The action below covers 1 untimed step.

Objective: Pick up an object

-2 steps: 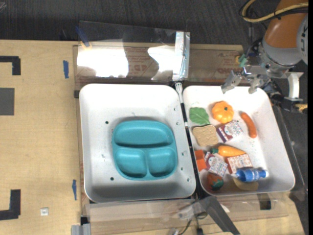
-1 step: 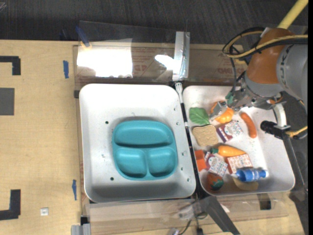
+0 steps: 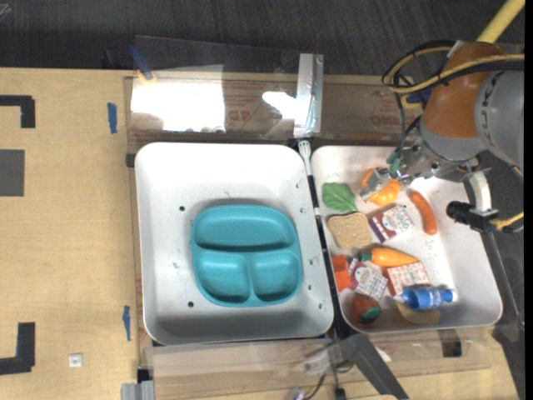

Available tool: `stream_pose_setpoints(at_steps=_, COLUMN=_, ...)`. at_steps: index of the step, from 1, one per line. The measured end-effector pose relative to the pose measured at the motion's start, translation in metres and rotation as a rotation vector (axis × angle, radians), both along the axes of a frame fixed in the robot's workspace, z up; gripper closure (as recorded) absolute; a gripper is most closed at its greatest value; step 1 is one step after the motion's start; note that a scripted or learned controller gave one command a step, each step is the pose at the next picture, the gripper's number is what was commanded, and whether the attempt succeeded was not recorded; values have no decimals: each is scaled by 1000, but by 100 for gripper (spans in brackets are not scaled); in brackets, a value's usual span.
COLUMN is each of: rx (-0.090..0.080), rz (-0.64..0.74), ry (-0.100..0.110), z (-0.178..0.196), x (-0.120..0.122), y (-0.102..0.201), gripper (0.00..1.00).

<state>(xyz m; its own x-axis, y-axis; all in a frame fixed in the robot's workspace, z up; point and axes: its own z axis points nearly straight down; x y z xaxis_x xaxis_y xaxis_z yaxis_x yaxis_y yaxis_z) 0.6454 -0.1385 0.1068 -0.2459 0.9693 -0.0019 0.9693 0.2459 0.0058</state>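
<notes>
Hand (image 3: 398, 167) at right bin's (image 3: 487, 307) back edge, over an orange toy (image 3: 385, 193); can't tell its state. Right bin: 1 leaf (image 3: 338, 196), 1 bread slice (image 3: 349, 231), 1 carrot (image 3: 393, 257), 1 sausage (image 3: 424, 212), 1 bottle (image 3: 428, 297), 2 packets (image 3: 394, 221). Left bin (image 3: 158, 223): 1 teal tray (image 3: 246, 253).

A divided tray (image 3: 246, 252) sits in the left bin (image 3: 158, 169). In the right bin (image 3: 475, 265), a bottle (image 3: 426, 296) lies at 5 o'clock and a bread slice (image 3: 349, 231) at 9.
</notes>
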Motion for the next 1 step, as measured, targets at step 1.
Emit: stream_pose_setpoints(at_steps=1, rx=2, rz=-13, ry=-4, z=83, x=20, y=88, gripper=100)
